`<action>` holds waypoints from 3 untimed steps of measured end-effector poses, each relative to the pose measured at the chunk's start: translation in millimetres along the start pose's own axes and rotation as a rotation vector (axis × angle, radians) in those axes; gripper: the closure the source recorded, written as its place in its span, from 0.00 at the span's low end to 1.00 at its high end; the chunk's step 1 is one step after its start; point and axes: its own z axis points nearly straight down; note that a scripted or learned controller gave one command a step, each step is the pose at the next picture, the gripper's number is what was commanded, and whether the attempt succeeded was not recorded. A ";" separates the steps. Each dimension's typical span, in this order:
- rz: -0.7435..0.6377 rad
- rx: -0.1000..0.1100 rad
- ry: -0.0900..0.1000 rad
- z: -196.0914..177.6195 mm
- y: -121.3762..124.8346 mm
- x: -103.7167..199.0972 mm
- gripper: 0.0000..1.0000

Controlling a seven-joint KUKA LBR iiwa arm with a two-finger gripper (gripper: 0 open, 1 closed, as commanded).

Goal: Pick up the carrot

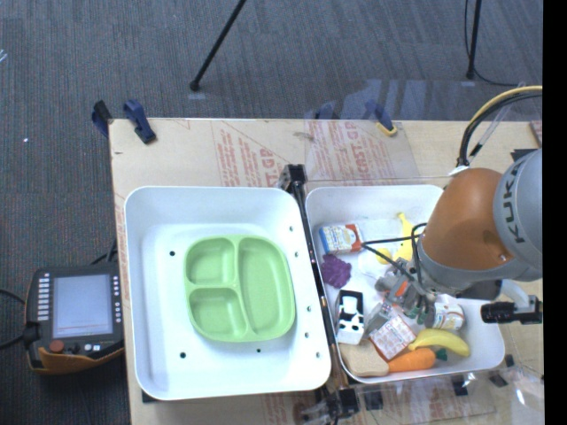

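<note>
The orange carrot [413, 359] lies near the front edge of the right bin [372, 197], just below a yellow banana [440, 341]. My gripper [400, 297] hangs low over the right bin's middle, a short way up and left of the carrot. The arm's orange band and wrist cover much of the bin's right side. Nothing shows clearly between the fingers, and clutter beneath blurs their state.
Around the gripper lie a small carton [340, 237], a purple item [335, 270], a black-and-white piece [351, 315], a red-white packet [392, 335] and a tan slice [361, 358]. The left bin [151, 237] holds a green divided plate [239, 288]. A pendant [75, 312] sits at left.
</note>
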 end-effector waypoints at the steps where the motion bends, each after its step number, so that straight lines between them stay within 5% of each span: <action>1: -0.005 0.000 -0.002 -9.9 0.6 -1.0 1.00; 2: -0.266 0.001 -0.004 -0.4 14.0 -15.3 1.00; 3: -0.417 0.001 -0.020 -202.3 -47.8 -74.3 1.00</action>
